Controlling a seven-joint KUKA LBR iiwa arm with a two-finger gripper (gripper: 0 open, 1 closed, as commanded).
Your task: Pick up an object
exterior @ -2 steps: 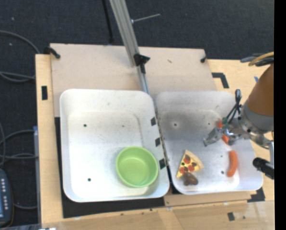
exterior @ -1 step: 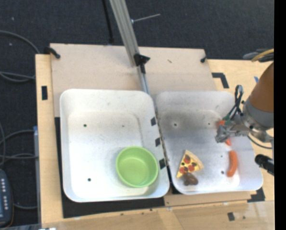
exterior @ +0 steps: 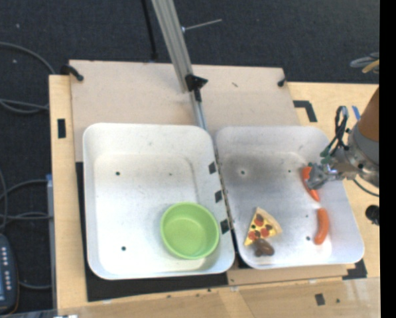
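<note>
The right bin (exterior: pixel 270 151) holds a toy pizza slice (exterior: pixel 263 226) with a small brown piece (exterior: pixel 264 248) by its tip. An orange sausage (exterior: pixel 322 226) lies near the bin's right wall. A second orange-red piece (exterior: pixel 310 183) lies at the right side of the bin, directly under my gripper (exterior: pixel 319 173). The gripper reaches in from the right edge, low over the bin and touching or nearly touching that piece. The arm's wrist hides part of it.
The left bin (exterior: pixel 131 158) holds a green bowl (exterior: pixel 189 230) near its front right corner. A slanted metal bar (exterior: pixel 178 45) rises behind the bins. Cables lie on the dark floor to the left.
</note>
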